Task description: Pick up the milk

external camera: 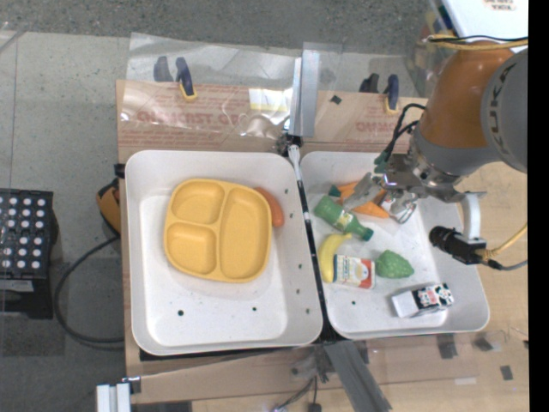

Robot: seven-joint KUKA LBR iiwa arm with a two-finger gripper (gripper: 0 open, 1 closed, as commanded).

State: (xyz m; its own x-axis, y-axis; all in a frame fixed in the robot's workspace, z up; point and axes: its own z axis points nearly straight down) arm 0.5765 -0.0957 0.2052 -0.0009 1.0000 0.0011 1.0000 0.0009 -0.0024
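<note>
Left bin, well left of the gripper: yellow plate with three compartments. An orange item peeks out at the plate's right edge, partly hidden; cannot tell what it is.

Right bin: green bottle just left of the gripper, lying tilted. Banana below-left of the gripper, next to a small carton with a red corner. A green leafy thing sits just right of that carton, below the gripper. Carrot lies right at the gripper, partly under it.

Gripper hangs low over the upper part of the right bin, above the carrot. Fingers appear spread apart, nothing seen between them.

Milk, a black-and-white cow-patterned carton, lies on its side near the bin's lower right corner, well below and slightly right of the gripper, apart from it.

Arm enters from the right, orange band above the wrist.
</note>
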